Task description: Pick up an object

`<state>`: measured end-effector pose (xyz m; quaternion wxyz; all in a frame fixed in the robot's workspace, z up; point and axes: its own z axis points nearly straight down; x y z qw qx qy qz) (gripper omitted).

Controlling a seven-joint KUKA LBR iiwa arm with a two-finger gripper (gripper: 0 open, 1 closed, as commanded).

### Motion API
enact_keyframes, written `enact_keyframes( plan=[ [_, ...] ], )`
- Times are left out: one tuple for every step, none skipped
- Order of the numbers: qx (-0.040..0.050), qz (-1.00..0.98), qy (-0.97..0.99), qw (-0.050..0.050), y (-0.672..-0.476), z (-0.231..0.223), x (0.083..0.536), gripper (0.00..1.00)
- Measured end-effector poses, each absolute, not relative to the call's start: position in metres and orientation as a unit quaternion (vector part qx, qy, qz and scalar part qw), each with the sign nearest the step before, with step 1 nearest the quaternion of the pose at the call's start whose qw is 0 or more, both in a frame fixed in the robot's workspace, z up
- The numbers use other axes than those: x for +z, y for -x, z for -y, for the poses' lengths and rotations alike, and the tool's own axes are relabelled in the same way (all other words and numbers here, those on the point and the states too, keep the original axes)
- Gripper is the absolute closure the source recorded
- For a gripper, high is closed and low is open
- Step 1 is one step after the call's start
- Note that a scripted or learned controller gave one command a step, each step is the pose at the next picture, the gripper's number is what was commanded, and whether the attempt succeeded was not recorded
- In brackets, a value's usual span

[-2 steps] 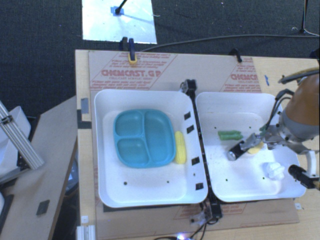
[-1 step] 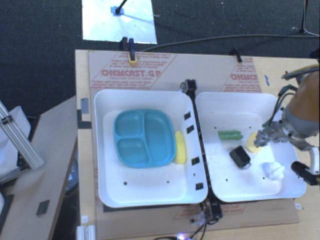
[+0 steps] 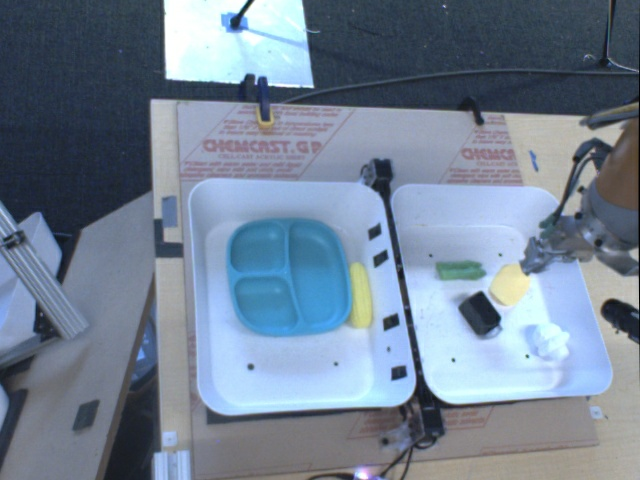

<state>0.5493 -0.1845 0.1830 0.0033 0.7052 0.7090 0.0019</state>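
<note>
Jaws: cannot tell whether parted or clenched; the gripper (image 3: pixel 533 258) is small and blurred, low at the upper right edge of a pale yellow, rounded block (image 3: pixel 511 286). No grasp visible.

Block lies in the right bin (image 3: pixel 470 383). Beside it: a black boxy item (image 3: pixel 480 313), a green elongated piece (image 3: pixel 460 269), a crumpled white lump (image 3: pixel 548 341).

Left bin (image 3: pixel 290 388) carries a teal divided plate (image 3: pixel 285 275) with a yellow curved piece (image 3: pixel 360 295) touching its right rim.

Bins are smooth white plastic on a wooden bench (image 3: pixel 330 138); dark carpet beyond.

Arm enters from the right, wrist bent down.
</note>
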Motion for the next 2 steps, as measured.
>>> enact_keyframes(
  plan=[
    [0.0021, -0.709, -0.705, 0.004, -0.5500, 0.1842, 0.2480, 1.00],
    [0.0010, -0.709, -0.705, 0.002, -0.5511, 0.1842, 0.2452, 1.00]
  ],
)
